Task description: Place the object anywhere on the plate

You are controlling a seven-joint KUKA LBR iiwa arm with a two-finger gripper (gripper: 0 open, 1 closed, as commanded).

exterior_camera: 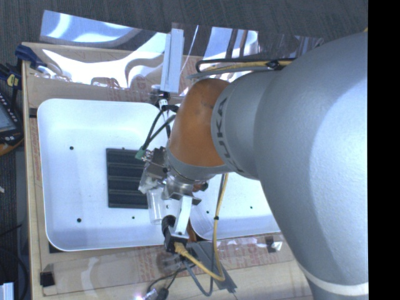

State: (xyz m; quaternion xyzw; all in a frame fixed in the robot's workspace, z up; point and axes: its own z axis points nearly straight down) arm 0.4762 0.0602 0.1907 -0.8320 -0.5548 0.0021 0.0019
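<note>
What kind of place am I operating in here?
Probably a robotics lab bench set up for pick-and-place trials: a KUKA arm over a shallow white bin holding a black ribbed object, with loose cabling along the bench edge.

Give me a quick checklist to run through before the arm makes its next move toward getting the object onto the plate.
1. Gripper located: ok, over the right edge of the left bin.
2. Object seen between the fingers: cannot tell, the wrist hides it.
3. Dark ribbed plate in view: ok, it lies flat in the left bin.
4. Plate surface free: ok on its left part; its right edge is under the gripper.
5. Yellow cable clear of the plate: ok, it hangs right of it.
</note>
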